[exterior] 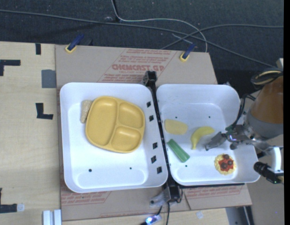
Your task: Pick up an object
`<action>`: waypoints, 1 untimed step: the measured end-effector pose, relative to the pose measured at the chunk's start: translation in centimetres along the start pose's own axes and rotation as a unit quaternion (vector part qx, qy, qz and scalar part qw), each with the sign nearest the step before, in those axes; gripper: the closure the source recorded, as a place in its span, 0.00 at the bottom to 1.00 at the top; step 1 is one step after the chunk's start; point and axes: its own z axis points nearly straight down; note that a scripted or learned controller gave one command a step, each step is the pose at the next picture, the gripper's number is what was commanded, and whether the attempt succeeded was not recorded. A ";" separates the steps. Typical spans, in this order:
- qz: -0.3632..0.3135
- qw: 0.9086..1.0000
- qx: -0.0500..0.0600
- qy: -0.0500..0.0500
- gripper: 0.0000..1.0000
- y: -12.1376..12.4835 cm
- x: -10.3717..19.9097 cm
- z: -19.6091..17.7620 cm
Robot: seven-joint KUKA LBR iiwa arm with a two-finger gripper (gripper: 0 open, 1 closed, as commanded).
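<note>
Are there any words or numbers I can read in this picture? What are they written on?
"CHEMCAST GP": red print on the brown cardboard sheet under the two white bins, just above them.
More red print sits in lines above and below that, and along the cardboard's bottom edge, but it is too small and blurred to read.
The black marks on the wooden bench at left are tape shapes, not letters.

A: We log two bins side by side. In the left bin (72, 139) lies a divided plate (115, 123), with a sponge (85, 110) tucked at its left edge, partly under it.

B: In the right bin (196, 97) we note a chip (175, 126) near the divider, a banana (200, 135) just right of it, a cucumber (178, 150) in front, and a small pizza (225, 164) at the front right. The gripper (220, 139) sits just right of the banana.
</note>
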 end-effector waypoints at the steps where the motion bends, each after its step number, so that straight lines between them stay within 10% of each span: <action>1: 0.000 1.000 -0.003 -0.002 0.00 0.0 0.0 4.1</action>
